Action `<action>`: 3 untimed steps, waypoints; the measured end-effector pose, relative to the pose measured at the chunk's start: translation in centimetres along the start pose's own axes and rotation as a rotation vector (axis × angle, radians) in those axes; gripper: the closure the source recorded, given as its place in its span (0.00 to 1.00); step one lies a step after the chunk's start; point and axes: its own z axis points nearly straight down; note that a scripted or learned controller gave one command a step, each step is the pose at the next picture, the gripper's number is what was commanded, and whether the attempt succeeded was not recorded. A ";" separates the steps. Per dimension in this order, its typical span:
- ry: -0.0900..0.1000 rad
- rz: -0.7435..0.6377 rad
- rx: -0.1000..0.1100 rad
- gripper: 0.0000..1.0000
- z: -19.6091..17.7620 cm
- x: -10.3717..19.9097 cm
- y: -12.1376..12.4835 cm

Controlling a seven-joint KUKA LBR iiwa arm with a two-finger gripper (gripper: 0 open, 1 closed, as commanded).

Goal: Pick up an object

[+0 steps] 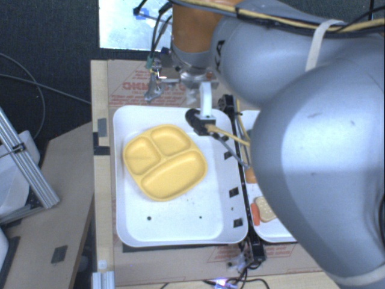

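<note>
One yellow three-part plate [165, 161] lies in the view's left-hand bin [174, 230], toward its far half. My claw [154, 84] hangs over that bin's far rim, apart from the plate, and I cannot tell whether it is spread or pressed together.

A yellow three-compartment plastic plate [165, 161] lies in the shallow white left bin [180, 224], toward its far left. The second white bin [272, 235] adjoins the left bin's right side and holds a small orange-and-white piece [263, 211] near the shared wall.
</note>
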 end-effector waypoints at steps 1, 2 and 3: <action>-0.001 0.002 0.013 0.00 -11.1 2.5 -9.4; -0.001 0.010 -0.002 0.00 13.4 3.2 -7.7; -0.006 0.012 -0.005 1.00 12.5 2.9 -7.5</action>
